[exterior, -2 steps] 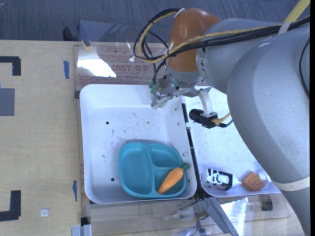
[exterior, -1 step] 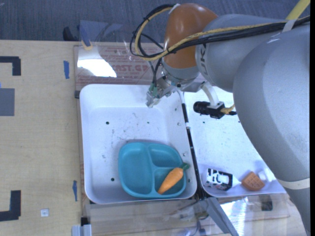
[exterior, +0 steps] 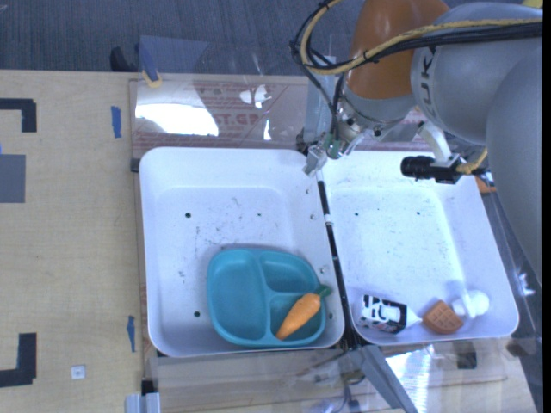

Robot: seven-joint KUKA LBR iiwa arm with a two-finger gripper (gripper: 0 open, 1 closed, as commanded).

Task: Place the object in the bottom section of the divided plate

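A teal divided plate (exterior: pixel 245 295) sits at the front of the left bin (exterior: pixel 172 231). An orange toy carrot (exterior: pixel 299 314) with a green top lies in the plate's lower right section, tilted, with its leafy end over the rim toward the bin divider. My gripper (exterior: pixel 317 156) hangs at the far end of the divider between the two bins, well away from the plate and the carrot. I see nothing in it.
The right bin (exterior: pixel 405 231) holds a black-and-white item (exterior: pixel 383 312), a brown waffle-like piece (exterior: pixel 443 317) and a small white object (exterior: pixel 473 302) along its front edge. The arm's grey body and orange band (exterior: pixel 392 37) loom over the back right.
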